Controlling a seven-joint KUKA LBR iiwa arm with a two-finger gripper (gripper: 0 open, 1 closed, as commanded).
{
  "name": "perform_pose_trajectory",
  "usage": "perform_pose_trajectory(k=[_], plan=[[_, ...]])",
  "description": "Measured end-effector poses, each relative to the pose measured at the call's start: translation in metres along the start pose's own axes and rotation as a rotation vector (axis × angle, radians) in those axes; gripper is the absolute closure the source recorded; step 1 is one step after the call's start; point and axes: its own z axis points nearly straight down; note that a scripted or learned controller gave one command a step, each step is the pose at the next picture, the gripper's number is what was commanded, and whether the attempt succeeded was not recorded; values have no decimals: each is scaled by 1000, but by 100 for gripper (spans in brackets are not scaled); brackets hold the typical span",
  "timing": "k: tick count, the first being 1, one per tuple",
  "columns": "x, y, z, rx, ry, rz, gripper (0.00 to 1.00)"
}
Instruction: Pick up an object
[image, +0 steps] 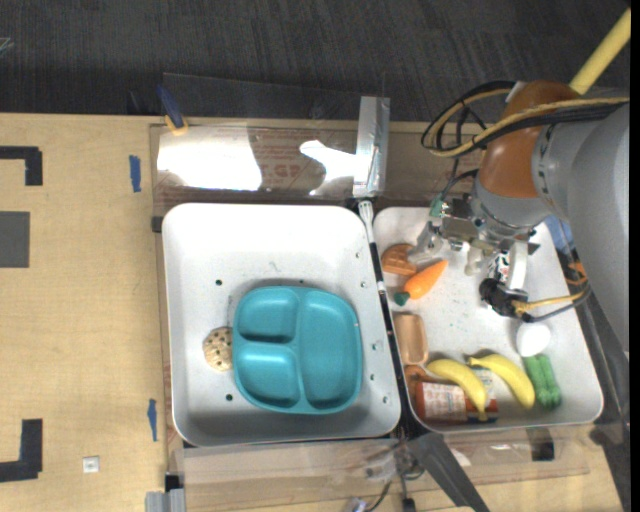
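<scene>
Orange and grey, the arm reaches over the right bin (585, 385), and we locate the claw (478, 252) low above that bin's far edge; we cannot tell its state. An orange carrot (426, 279) lies just beside it near the bin's far left corner. Two bananas (484, 377), a green object (543, 380) and a bottle (440, 401) lie along the near edge. The left bin (190, 240) carries a teal divided tray (298, 346) and a cookie (218, 348).
</scene>
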Motion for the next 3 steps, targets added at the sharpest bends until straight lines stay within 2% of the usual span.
perform_pose_trajectory(k=[1, 2, 3], plan=[[-4, -1, 12, -20, 1, -178, 0], [-4, -10, 17, -23, 1, -297, 0], [-10, -22, 27, -7, -2, -512, 0]])
